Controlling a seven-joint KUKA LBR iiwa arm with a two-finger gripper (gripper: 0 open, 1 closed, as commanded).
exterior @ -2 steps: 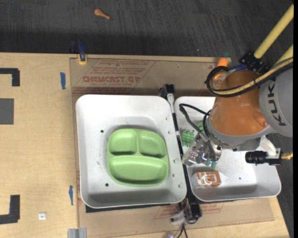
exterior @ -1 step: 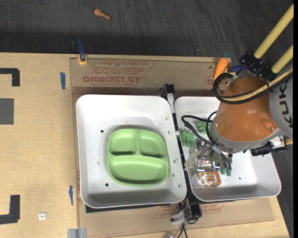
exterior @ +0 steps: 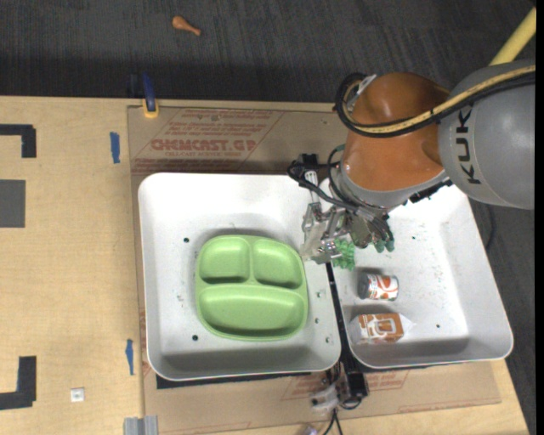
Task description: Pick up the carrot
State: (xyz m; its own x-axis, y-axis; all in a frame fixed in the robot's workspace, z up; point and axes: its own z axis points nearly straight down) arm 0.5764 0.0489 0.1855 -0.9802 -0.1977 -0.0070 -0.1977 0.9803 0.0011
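Tool hangs low over the seam between your two bins, its grip state impossible to tell, while the carrot lies on the dark floor beyond the desk, well apart, so you have poor odds.

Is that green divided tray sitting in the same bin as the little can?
No. The green tray lies in the left bin, while the can lies in the right bin.
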